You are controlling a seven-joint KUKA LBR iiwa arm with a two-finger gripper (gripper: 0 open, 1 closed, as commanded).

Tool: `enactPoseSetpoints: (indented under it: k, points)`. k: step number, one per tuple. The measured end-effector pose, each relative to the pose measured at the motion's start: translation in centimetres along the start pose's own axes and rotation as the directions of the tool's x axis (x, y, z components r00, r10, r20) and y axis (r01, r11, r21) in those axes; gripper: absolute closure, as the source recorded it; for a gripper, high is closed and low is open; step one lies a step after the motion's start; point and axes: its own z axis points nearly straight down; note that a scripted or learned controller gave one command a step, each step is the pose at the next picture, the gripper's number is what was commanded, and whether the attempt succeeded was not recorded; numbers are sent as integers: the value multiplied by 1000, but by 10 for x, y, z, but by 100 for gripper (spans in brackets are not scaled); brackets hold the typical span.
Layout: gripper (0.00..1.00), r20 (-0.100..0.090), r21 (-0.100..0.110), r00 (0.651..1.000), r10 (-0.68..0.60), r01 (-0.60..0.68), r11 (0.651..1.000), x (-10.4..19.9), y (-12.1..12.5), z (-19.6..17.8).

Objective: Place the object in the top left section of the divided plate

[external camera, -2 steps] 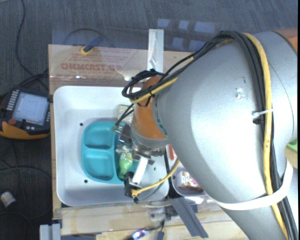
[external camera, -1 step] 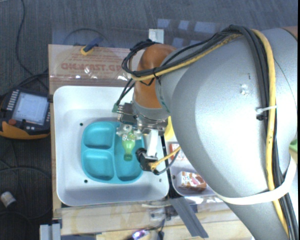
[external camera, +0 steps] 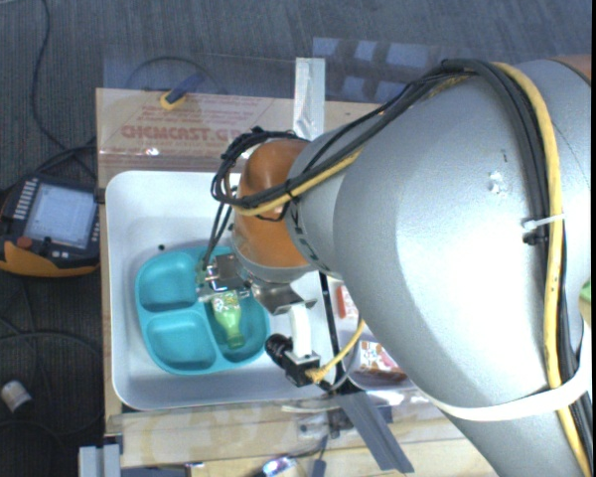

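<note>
Grey carpet [external camera: 99, 28] surrounded the bench, with a cardboard sheet [external camera: 179, 127] under the far edge of the left white bin [external camera: 129, 217]. One teal divided plate [external camera: 179, 311] with three sections sat in that bin, toward the near-left side, leaving bare white floor along the far wall and the left wall. One green object [external camera: 228, 321] lay in the plate's right section, not in the top left one. The gripper [external camera: 219, 286] hung right over the plate's upper right edge, just above the green object; whether it was open or closed could not be told, nor any grasp. The big grey arm [external camera: 447, 246] covered most of the right bin, where packets [external camera: 368, 356] peeked out at its edge. One handheld controller [external camera: 50, 222] lay on the carpet to the left, well apart from the bins.
</note>
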Motion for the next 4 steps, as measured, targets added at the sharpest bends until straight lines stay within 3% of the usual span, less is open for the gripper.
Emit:
enactPoseSetpoints:
  k: [1, 2, 3, 4]
  points:
    - [100, -10, 31, 930, 367, -366, 930, -57, 47, 15]
    - [100, -5, 7, 980, 197, -197, 980, -35, -27, 10]
    - [100, -3, 2, 955, -298, 298, 955, -15, -29, 10]
    - [100, 31, 47, 803, 595, -596, 802, -31, -35, -23]
